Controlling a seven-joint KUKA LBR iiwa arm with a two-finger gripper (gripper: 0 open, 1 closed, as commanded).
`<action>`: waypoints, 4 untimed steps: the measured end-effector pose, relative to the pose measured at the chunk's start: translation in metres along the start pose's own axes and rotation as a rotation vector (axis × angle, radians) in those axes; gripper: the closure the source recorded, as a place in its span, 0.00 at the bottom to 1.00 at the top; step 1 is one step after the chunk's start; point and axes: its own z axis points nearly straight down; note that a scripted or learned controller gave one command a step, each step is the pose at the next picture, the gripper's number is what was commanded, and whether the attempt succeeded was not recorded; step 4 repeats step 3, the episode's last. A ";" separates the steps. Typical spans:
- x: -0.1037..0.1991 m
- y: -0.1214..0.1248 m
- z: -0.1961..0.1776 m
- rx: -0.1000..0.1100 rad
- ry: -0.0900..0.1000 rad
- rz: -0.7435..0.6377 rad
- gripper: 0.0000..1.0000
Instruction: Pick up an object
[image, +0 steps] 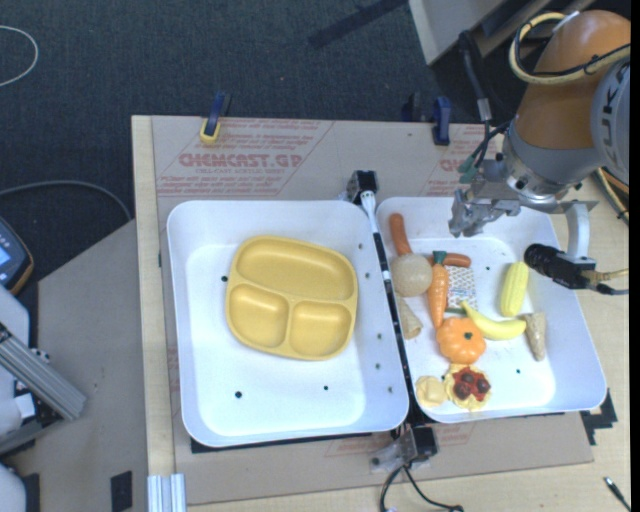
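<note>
— What fills the right bin (585, 345)?
— Smooth plastic food: a tapered carrot (439, 292), curved banana (494, 324), knobbly corn cob (514, 288), round pumpkin (461, 340).
— And the pincer (468, 222)?
— Upper right, above the bin; its state I cannot tell.

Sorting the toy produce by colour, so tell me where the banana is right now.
The banana lies in the right bin, near its middle, just below the corn cob and touching the pumpkin's upper right.

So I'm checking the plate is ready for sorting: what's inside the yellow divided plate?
All three compartments of the yellow plate show bare yellow, nothing covered. The toy food lies in the right bin.
</note>
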 end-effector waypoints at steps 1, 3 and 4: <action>-0.004 -0.009 -0.004 0.000 0.001 0.001 1.00; 0.000 -0.015 -0.004 -0.006 -0.001 0.001 1.00; 0.000 -0.015 -0.004 -0.006 -0.001 0.001 1.00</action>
